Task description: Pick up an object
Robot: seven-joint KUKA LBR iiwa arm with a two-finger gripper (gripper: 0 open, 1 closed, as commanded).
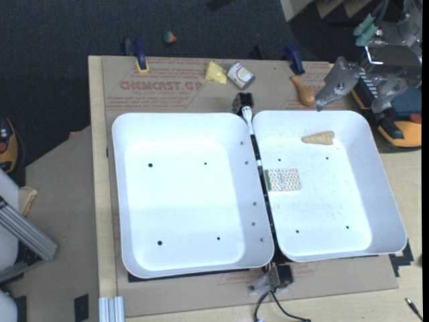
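Nearest the camera: the table [201, 294], a tan board with red lettering along its far strip, carrying two shallow white bins side by side. A cable connector [276, 278] sits at the near edge where the bins meet.

Left bin [134, 139]: bare white floor with four small dark dots.

Right bin [375, 200]: two items. A small flat packet [282, 180] with a green and pink speckled pattern lies on the floor close to the bin's left wall, roughly mid-depth. Farther back, a tan cone-shaped piece [318, 138] lies on its side near the far wall, well apart from the packet.

Beyond the bins, on the board's far strip: a black clip [244, 103] at the junction of the two bins; a small white and brown box [240, 75]; just left of it a yellow wedge-shaped piece [216, 73]; an orange-tan object [303, 90] right of centre; blue clamps [140, 54] on the far edge of the board. A small coloured item [170, 37] lies on the dark carpet past the board.

Far right: the gripper [335, 86] hangs over the right bin's far rim, above and right of the cone-shaped piece, touching nothing in the bin. Its grey fingers look spread a little, with nothing between them. Arm hardware and cabling crowd in behind it at the upper right corner.
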